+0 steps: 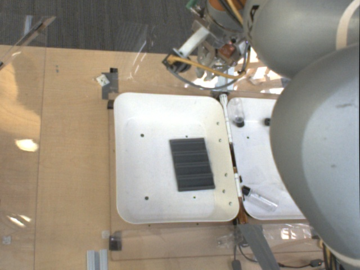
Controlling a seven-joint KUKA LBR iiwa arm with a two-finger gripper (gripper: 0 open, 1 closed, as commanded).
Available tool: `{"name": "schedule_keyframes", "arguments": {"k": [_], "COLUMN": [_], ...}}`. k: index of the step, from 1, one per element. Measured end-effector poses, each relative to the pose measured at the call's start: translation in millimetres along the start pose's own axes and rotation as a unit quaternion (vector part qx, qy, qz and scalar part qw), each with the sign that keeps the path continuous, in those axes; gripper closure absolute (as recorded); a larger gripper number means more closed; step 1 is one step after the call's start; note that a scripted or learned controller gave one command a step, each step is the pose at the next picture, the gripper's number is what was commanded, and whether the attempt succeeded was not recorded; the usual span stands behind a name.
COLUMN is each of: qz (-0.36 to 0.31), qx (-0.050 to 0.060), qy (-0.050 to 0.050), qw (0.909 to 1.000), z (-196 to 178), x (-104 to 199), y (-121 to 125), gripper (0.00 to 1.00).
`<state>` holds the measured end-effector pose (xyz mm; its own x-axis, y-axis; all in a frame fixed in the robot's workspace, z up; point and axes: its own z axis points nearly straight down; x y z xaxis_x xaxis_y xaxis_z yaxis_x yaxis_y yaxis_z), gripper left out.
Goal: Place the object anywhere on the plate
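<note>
The plate is a dark grey ribbed rectangle lying flat near the middle of the left bin. A small clear object with a dark end rests at the front of the right bin, close to the divider. Another small dark-and-clear piece lies at that bin's back left corner. My gripper hangs above the bench behind both bins, near their shared back corner and well away from the plate. The big grey arm hides most of the right bin.
A white tube with a black tip and looped cables stick out left of the wrist. A small bracket sits at the left bin's back left corner. Wooden bench lies left of the bins.
</note>
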<state>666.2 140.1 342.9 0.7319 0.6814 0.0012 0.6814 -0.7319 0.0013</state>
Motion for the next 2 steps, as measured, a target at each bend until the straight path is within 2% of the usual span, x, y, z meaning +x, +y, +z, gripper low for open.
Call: {"name": "schedule_keyframes", "arguments": {"k": [1,2], "qz": [0.27,0.147], "qx": [0.0,0.001], "qy": [0.001,-0.002], "qw": [0.9629,0.9891], "z": [-7,75], "x": [2,23], "y": [-38,-63], "gripper": [1.0,1.0]}}
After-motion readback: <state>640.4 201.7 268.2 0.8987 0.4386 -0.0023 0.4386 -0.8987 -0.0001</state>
